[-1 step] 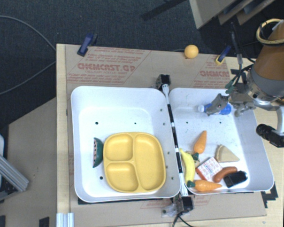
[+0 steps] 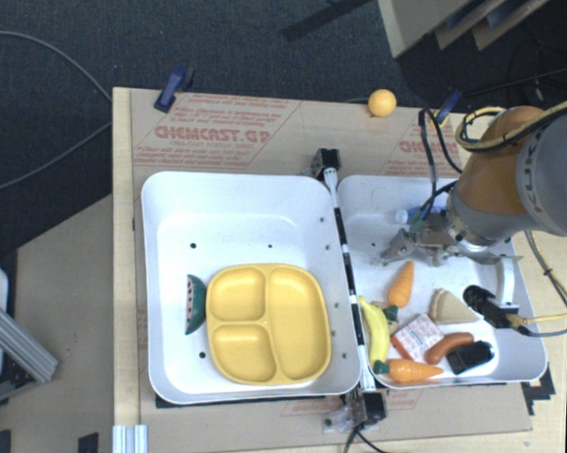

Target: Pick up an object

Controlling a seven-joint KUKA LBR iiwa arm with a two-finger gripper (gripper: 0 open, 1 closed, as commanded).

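Note:
My gripper (image 2: 417,248) hangs low over the back part of the right bin (image 2: 369,198), below the arm's orange band (image 2: 493,176). Just in front of it lies a small carrot (image 2: 402,284), apart from the gripper. Along the bin's left wall lies a banana (image 2: 376,332). Toward the front are a red and white packet (image 2: 414,335), a second carrot (image 2: 414,371), a reddish sausage (image 2: 448,346) and a black piece (image 2: 471,356). A pale wedge (image 2: 451,306) lies to the right of the first carrot.
The left bin (image 2: 237,205) bears a yellow divided plate (image 2: 265,322) with a watermelon slice (image 2: 194,303) at its left edge. An orange ball (image 2: 382,102) rests on the bench behind the bins. Cables (image 2: 519,320) trail over the right bin's right side.

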